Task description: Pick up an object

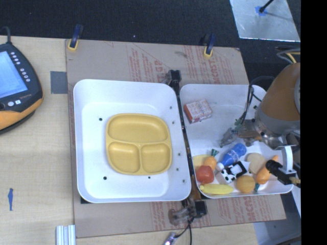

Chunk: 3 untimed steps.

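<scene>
Toys crowd the near end of the right bin [225, 93]: a blue bottle [234, 152] lying on its side, long axis slanting from lower left up to the right, cap end toward the left; a red tomato [205, 174] just below an orange fruit [210, 162]; a yellow banana [217, 189] stretched flat along the near wall, long axis running left to right; a black-and-white cow figure [231, 171] between them; a tan round piece [255, 162] and an orange one [245, 183] toward the right. Further back in that bin, well apart from the heap, a small reddish box [197, 110] lies flat, slightly skewed. Over on the left, the other bin [87, 137] carries a yellow divided plate [138, 143]. The arm [280, 98] hangs over the right bin's right side, and the tool [240, 132] sits low just above the blue bottle; whether it is spread or closed, I cannot tell. A teach pendant [15, 86] rests at the desk [36, 188] edge, left.
</scene>
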### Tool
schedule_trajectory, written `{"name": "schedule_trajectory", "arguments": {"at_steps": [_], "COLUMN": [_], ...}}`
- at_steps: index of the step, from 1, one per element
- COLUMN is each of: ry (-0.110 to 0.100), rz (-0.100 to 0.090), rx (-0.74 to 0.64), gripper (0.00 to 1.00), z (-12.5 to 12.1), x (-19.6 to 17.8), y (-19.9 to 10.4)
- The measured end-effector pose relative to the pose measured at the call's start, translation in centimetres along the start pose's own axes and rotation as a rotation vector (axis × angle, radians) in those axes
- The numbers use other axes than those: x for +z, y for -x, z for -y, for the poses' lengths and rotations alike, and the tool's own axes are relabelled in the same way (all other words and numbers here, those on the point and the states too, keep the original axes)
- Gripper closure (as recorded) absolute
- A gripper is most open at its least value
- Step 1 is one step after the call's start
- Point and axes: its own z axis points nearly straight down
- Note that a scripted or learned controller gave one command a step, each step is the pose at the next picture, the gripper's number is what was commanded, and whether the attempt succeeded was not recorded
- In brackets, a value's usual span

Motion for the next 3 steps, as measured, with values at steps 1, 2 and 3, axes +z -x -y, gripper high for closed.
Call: {"name": "schedule_trajectory", "arguments": {"at_steps": [1, 2, 3], "ry": [0.001, 0.001, 0.0], "rz": [-0.002, -0.001, -0.001], "rx": [0.0, 0.004, -0.001], "gripper": [0.0, 0.0, 0.0], "z": [-11.4, -3.3, 2.3], "x": [0.4, -0.9, 0.5], "y": [-4.7, 1.8, -1.3]}}
